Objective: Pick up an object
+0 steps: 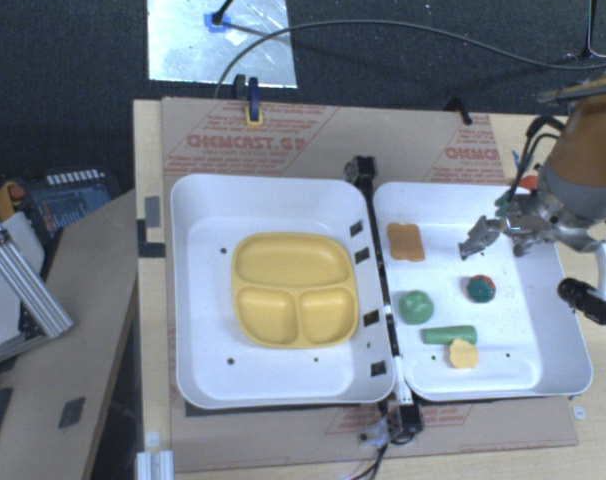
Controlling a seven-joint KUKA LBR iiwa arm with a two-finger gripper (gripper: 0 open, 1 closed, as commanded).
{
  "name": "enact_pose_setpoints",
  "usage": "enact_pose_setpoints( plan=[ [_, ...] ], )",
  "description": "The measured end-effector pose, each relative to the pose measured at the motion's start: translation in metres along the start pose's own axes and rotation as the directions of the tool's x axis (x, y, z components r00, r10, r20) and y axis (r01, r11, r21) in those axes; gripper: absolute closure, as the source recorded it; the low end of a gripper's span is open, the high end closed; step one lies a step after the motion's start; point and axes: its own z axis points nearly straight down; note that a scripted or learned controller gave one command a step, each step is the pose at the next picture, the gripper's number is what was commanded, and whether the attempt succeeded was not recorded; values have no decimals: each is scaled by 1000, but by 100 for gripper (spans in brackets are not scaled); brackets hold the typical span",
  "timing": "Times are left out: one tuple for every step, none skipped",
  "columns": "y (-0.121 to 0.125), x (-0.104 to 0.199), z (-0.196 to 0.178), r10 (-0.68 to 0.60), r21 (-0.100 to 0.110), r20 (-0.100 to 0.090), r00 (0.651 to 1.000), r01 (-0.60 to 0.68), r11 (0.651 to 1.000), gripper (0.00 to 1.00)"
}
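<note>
At the lower right of the frame, a small yellow block (464, 354) is seen touching a green cylindrical piece (449, 335) in the right-hand shallow white bin (558, 368). Just above, a round green ball (415, 306) and a small teal-and-red object (481, 288) are set apart. Higher still, an orange rectangular slab (405, 242) lies near the bin's left wall. The two-finger gripper (499, 236) is held wide over bare floor, nothing between its fingers. In the left-hand white bin (198, 368), a yellow three-compartment plastic tray (293, 288) is placed centrally.
</note>
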Motion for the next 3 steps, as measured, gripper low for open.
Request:
enact_pose_setpoints(
  plan=[
    [3,0,-8,-3,-14,2,1000,3,1000,0],
    [-3,-6,39,-1,-10,2,1000,1,1000,0],
    [3,-4,82,-1,-10,1,1000,1,1000,0]
  ],
)
